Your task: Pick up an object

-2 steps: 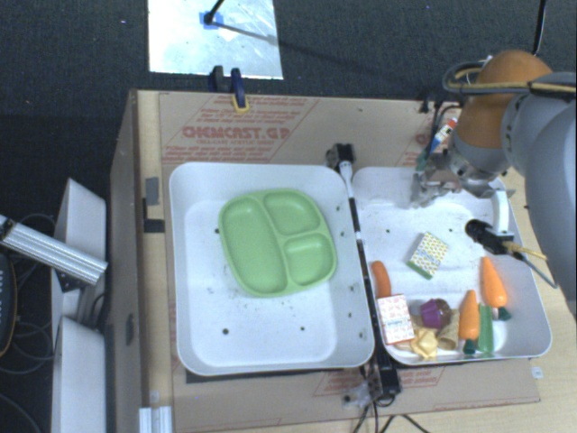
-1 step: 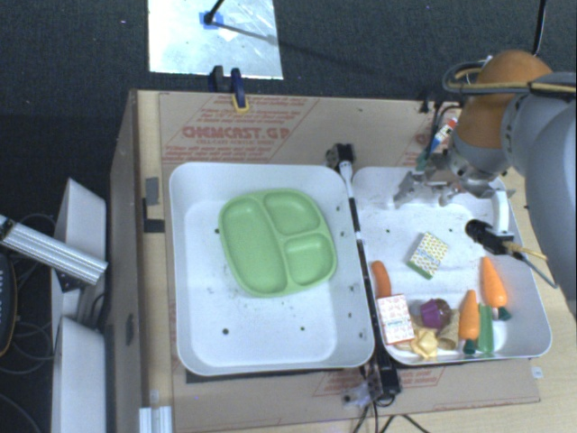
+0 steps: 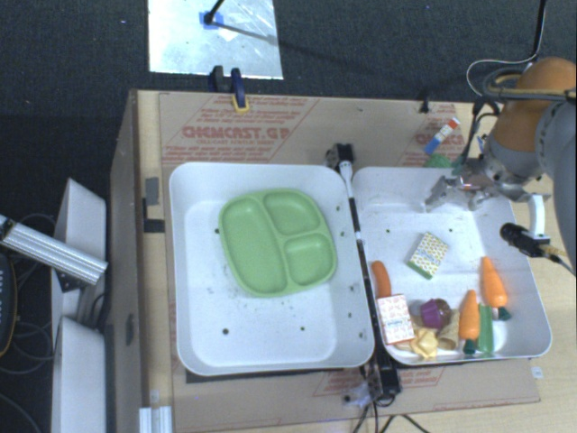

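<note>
My gripper point(image 3: 458, 197) hangs over the far part of the right bin point(image 3: 397, 197), its metal fingers point(image 3: 437, 195) spread open with nothing between them. Below it in that bin lie a small green-and-white box point(image 3: 427, 253), an orange carrot point(image 3: 380, 278), a pink-and-white carton point(image 3: 394, 318), a purple piece point(image 3: 435, 312), a yellow piece point(image 3: 424, 343), two more carrots point(image 3: 469, 314) point(image 3: 492, 282) and a green stick point(image 3: 486, 330). The box lies nearest the gripper, a short way toward the front.
The left bin point(image 3: 194, 242) holds a green divided plate point(image 3: 278, 242). A black divider strip point(image 3: 356, 233) runs between the bins. A dark part point(image 3: 523, 237) juts over the right bin's right rim. The grey arm with its orange band point(image 3: 532, 106) stands at the back right.
</note>
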`<state>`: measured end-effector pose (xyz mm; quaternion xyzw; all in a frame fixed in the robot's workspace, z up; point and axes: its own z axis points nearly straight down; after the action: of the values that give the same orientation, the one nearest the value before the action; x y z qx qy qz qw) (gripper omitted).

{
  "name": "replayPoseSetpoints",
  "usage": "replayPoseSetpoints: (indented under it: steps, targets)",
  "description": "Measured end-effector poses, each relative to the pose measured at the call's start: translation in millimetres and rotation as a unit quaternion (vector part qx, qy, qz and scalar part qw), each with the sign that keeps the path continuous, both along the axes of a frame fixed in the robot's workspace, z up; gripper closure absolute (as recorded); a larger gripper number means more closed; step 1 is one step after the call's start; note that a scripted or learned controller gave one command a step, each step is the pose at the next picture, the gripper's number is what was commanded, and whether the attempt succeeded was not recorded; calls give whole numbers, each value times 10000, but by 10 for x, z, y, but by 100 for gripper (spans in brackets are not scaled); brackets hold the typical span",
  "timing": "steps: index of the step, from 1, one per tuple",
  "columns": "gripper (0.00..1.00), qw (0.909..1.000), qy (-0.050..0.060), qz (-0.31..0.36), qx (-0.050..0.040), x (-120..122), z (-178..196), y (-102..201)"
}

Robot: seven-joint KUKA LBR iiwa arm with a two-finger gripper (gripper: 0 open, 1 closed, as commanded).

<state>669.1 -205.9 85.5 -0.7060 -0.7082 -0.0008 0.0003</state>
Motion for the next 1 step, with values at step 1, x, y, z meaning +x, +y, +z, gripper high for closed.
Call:
replayPoseSetpoints:
  steps: [1]
  targets:
    - [0,10000,-9,5,-9,1,-6,226]
